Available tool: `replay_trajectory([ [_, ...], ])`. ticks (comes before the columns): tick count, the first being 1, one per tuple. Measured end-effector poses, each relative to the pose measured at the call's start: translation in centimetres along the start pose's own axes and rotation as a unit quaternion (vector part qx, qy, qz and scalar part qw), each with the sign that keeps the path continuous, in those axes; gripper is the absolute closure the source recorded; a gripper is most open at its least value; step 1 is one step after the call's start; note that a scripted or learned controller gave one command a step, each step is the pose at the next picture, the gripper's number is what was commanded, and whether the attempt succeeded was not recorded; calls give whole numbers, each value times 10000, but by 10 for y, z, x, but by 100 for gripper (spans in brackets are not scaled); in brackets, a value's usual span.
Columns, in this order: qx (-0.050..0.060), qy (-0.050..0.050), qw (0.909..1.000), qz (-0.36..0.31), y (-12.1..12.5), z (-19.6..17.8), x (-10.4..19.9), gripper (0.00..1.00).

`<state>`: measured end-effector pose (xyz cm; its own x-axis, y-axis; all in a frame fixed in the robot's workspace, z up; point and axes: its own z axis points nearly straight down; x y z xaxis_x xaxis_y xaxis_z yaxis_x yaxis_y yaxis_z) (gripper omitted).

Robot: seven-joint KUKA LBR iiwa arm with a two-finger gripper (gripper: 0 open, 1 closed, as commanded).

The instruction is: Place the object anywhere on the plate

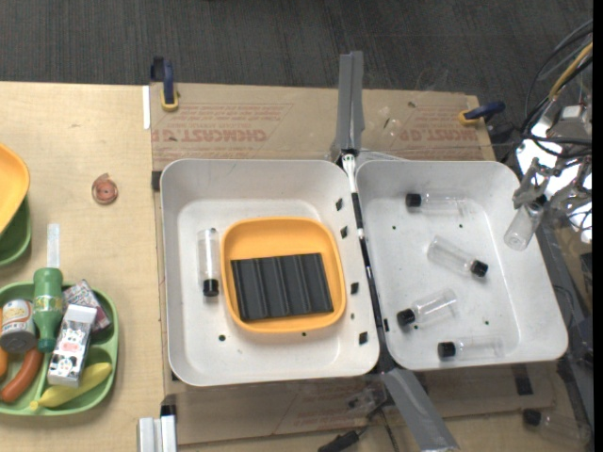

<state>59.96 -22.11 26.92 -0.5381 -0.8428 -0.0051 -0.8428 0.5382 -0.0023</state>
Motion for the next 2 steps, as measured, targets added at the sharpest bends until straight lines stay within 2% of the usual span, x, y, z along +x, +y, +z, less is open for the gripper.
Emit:
replay_trajectory([
  [1,1,-6,9904,-1380,-51,3,-32,100],
  [2,-2,-7,9632,-2688,-51,-63,-32,100],
])
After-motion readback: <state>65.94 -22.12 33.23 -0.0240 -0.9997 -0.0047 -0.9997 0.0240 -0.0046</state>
